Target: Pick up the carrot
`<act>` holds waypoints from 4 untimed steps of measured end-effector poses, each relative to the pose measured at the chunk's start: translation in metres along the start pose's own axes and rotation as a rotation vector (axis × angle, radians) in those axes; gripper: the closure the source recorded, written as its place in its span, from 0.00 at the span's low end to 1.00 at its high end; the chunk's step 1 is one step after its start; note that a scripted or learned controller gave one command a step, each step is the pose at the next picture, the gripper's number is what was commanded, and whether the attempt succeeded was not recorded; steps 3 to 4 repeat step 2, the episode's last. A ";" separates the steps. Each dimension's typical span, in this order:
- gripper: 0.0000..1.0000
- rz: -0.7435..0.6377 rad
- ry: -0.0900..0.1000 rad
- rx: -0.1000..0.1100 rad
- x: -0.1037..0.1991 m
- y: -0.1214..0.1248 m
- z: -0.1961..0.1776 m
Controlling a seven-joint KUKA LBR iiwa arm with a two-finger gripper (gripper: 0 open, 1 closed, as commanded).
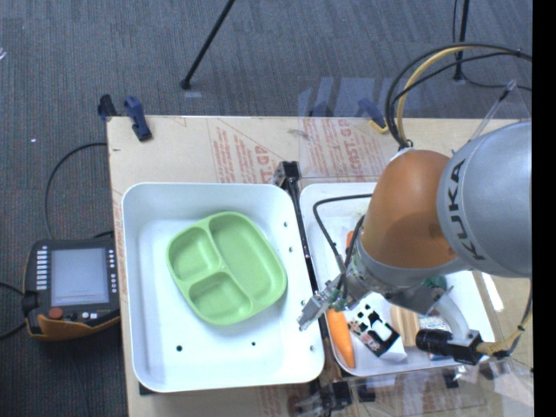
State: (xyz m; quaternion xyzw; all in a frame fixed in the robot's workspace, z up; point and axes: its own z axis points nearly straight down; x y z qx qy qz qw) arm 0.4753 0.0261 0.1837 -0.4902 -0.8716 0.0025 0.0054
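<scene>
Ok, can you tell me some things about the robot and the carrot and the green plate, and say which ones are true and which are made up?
1. The green plate lies in the left bin. True.
2. The carrot lies on the green plate. False: it lies in the right bin, near its front left corner.
3. The green plate has three compartments. True.
4. The carrot is lifted high above the bins. False: it lies low in the right bin, just below the gripper.
5. The arm reaches over the right bin. True.
6. A handheld screen sits inside the left bin. False: it lies on the floor left of the bench.
</scene>
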 end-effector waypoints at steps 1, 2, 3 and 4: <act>0.00 0.278 -0.001 -0.002 -0.049 -0.030 0.000; 0.00 0.010 0.000 -0.001 -0.021 -0.012 0.000; 0.00 0.010 0.000 -0.001 -0.021 -0.012 0.000; 0.00 0.010 0.000 -0.001 -0.021 -0.012 0.000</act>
